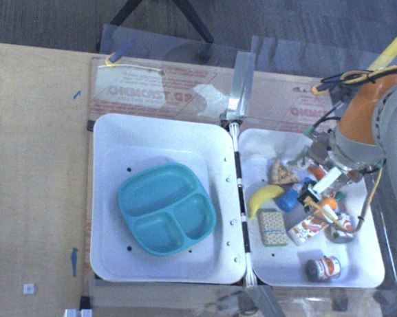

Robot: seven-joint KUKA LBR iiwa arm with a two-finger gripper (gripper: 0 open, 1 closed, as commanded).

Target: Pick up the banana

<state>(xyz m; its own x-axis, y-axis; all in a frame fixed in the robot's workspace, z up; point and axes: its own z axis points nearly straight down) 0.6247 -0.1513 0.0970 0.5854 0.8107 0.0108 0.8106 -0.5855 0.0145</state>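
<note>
Wooden bench (31, 174), two white bins: banana (264, 198) lies loose at the right bin (368, 273)'s left edge while the claw (320, 192) hovers over clutter beside it, can't tell its grip.

banana (264, 198) open on left, blue block (288, 200) touching right, cracker box (272, 228) just below

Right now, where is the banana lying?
The banana lies in the right bin, near its left wall. A small checkered box sits just below it in the picture, and a blue block is at its right.
</note>
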